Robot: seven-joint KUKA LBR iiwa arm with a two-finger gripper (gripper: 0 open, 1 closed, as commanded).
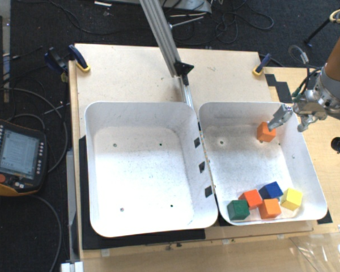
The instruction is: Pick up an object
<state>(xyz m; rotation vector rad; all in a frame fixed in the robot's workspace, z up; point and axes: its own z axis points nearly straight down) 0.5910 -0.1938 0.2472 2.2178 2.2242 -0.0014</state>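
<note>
Two fingers [279,118] reach in from the right over the right bin's [306,169] upper right corner, and we see the tip of one finger touching the top of an orange block [266,132]. We cannot make out whether the block sits between the fingers or merely beside one, nor whether they are apart or together, since the gripper [282,119] is small, partly blurred and seen from above at a slant. Most of the arm [331,89] is cut off by the right edge, leaving just the grey wrist and a hint of orange above it. Whether the orange block rests on the bin floor or hangs just above it we cannot tell either. Well apart from it, at the bin's near edge, we find a tight cluster: a green block [237,209], an orange-red block [252,198], a blue block [271,190], another orange cube [270,208] and a yellow block [292,199], touching or nearly so. Beside it lies the left bin [96,152], its floor speckled. Both bins rest on the pale bench [130,72], with a slanted metal rail [161,33] crossing above and a handheld control pendant [17,154] off the bench's left side.
</note>
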